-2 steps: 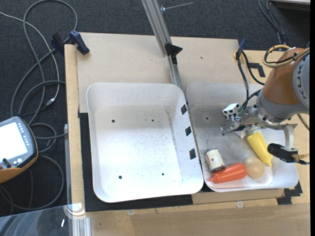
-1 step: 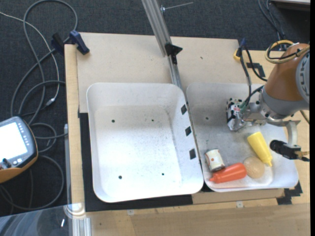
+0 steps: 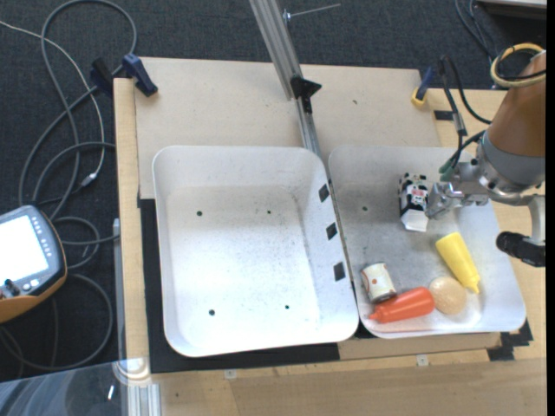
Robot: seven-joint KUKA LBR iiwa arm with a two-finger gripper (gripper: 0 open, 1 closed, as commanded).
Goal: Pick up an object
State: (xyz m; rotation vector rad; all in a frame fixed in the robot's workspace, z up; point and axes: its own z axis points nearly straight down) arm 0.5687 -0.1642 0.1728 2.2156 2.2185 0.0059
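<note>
Arm reaching into the right bin (image 3: 494, 319) beside a small toy.
Nearest, an orange carrot (image 3: 403, 305), a can (image 3: 378, 281), an egg-like ball (image 3: 448, 295) and a yellow piece (image 3: 459, 260) are lying; farther, the gripper (image 3: 440, 196) is hovering just beside the black-and-white toy (image 3: 414, 201); its state: cannot tell.

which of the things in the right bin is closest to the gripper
The black-and-white object at the back of the right bin, right beside the gripper. The yellow piece, orange carrot, beige ball and small can lie nearer the front.
</note>
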